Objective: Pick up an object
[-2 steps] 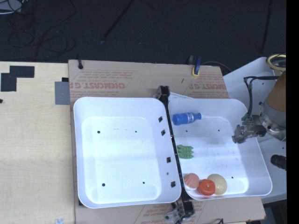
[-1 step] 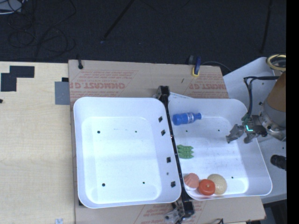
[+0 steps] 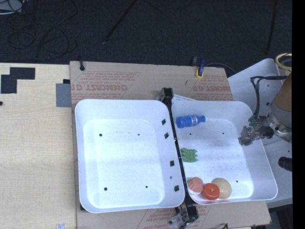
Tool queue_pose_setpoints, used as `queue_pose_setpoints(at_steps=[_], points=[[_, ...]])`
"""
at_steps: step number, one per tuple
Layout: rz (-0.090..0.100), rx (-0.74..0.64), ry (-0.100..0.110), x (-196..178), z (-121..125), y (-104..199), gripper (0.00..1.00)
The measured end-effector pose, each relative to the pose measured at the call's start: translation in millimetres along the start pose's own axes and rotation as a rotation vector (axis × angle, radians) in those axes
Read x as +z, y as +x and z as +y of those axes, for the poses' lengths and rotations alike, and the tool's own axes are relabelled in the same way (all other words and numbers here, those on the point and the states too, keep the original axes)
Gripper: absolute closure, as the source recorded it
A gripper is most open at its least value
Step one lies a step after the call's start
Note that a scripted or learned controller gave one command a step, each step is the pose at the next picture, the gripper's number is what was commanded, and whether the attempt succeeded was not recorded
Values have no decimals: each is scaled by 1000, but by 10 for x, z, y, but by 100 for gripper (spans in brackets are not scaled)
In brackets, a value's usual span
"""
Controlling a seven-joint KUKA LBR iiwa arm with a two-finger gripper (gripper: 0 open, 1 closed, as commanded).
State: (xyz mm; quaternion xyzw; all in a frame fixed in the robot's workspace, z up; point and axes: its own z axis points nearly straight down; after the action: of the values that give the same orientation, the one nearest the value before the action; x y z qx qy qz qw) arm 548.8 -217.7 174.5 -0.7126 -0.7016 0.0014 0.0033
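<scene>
Overhead, camera view: the arm (image 3: 286,104) enters from the right and is cut off by the frame edge, so just its wrist end is seen. The tool (image 3: 248,135) sits at the right rim of the right bin (image 3: 259,187), about level with the bin's upper half. It is small and dark in the frame; whether it is spread or pressed together cannot be told. Nothing is seen between its tips.

Right bin contents: a blue bottle (image 3: 190,121) lies on its side near the upper left, close to the divider between the bins. A green object (image 3: 188,155) lies below it at mid-left; its make is hard to read. At the lower edge, three round items sit in a tight cluster: a pinkish piece (image 3: 195,184), a red piece (image 3: 211,191) and a pale tan piece (image 3: 222,187), the red one touching both others.

Left bin (image 3: 90,109): white floor with small dark dots. Both bins rest on cardboard (image 3: 124,82) over the tabletop (image 3: 33,156).
</scene>
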Motion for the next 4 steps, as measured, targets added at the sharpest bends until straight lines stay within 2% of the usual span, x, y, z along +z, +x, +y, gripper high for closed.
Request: queue_pose_setpoints(at_steps=[1,2,3,4], points=[[0,1,1,4,-2,-1,0],[1,2,1,-95,-3,-11,100],[0,-14,-1,11,-373,43,100],[-1,-14,-3,-93,-357,33,100]])
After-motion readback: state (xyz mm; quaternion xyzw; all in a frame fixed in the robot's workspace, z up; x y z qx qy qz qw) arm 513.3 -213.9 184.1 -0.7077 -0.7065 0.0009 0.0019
